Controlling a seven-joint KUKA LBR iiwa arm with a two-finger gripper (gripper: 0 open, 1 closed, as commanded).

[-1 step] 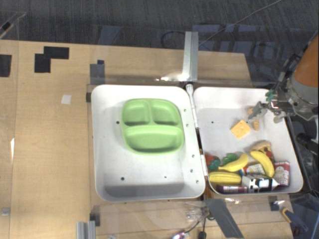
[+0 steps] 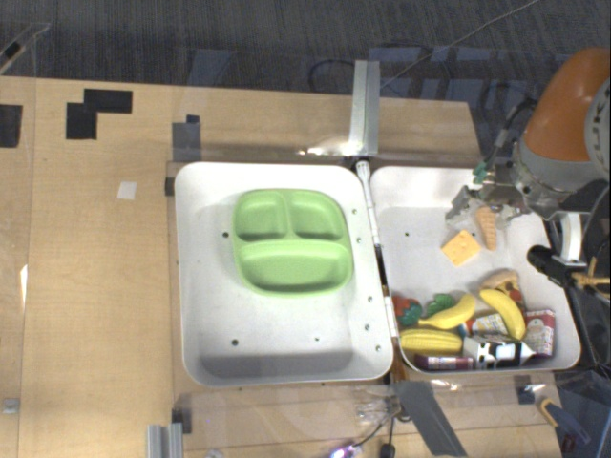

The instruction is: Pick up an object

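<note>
My gripper [image 2: 490, 205] hangs over the back part of the right bin [image 2: 410, 194], reaching in from the right under the orange band. Its fingers stand open, spread wide. A small tan, cracker-like piece [image 2: 488, 227] lies just below and between them, untouched by either finger as far as I can see. A yellow-orange cheese-like square [image 2: 461, 248] lies on the bin floor just left of and in front of that piece.
The right bin's front holds a pile: two bananas [image 2: 503, 310], a green item [image 2: 439, 305], a red item [image 2: 407, 307] and several packets and tubes [image 2: 496, 353]. The left bin [image 2: 205, 256] bears a green divided tray [image 2: 290, 239]. A metal post [image 2: 366, 108] stands behind the bins.
</note>
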